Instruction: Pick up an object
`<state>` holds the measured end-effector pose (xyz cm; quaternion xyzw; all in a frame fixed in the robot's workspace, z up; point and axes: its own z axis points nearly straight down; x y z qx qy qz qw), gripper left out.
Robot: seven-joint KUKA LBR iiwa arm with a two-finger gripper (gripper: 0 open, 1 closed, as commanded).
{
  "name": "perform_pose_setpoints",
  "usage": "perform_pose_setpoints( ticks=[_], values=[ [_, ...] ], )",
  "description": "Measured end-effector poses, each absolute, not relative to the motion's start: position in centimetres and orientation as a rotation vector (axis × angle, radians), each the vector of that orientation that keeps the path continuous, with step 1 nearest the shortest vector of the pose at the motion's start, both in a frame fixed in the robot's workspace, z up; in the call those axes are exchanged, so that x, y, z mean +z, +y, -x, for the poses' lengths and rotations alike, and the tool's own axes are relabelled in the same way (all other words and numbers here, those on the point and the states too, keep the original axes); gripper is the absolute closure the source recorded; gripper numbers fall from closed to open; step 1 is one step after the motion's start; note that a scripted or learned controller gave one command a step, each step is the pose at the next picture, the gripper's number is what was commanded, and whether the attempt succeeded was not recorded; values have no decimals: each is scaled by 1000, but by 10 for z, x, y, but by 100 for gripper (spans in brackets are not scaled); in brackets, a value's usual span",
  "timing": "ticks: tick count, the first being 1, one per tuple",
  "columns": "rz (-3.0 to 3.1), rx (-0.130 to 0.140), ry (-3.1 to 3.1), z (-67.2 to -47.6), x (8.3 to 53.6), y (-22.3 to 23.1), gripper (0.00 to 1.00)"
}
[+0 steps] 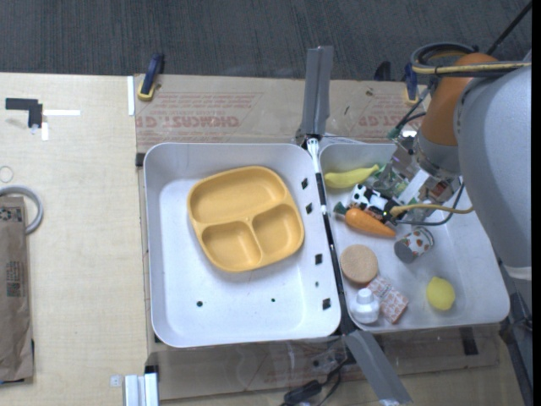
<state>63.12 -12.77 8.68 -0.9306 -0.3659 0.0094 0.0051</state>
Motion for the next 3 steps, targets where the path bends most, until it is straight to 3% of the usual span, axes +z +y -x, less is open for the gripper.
perform_pose_setpoints(
  ticks=[1,2,3],
  values=[
    [3033,-5,-775,-580,93,-207,0],
    [3107,24,-450,-622,89,-162,0],
    [3124,6,-310,-526,91,-172,0]
  ],
)
